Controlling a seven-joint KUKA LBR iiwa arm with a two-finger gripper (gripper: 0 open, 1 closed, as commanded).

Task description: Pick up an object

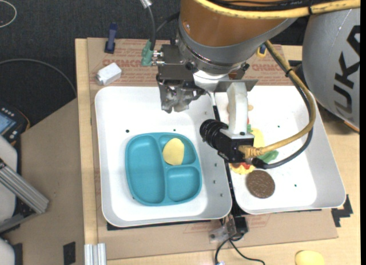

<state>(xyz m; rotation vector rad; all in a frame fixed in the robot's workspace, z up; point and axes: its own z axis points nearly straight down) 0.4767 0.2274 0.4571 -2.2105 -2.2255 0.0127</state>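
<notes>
My gripper (pixel 177 99) hangs over the far part of the left bin (pixel 111 144), just beyond a teal divided tray (pixel 148 172). A yellow rounded object (pixel 174 151) lies in the tray's upper right compartment, a little nearer the camera than the gripper. In the right bin (pixel 309 144) a brown round disc (pixel 261 184) lies near the front left corner. Yellow, green and red pieces (pixel 260 149) sit behind the disc, partly hidden by a black fitting and a yellow hose. No object shows in the gripper.
The arm's orange and grey body covers the top of the view and the far ends of both bins. A small white block (pixel 108 73) and a blue item (pixel 111 37) lie on the cardboard beyond the left bin.
</notes>
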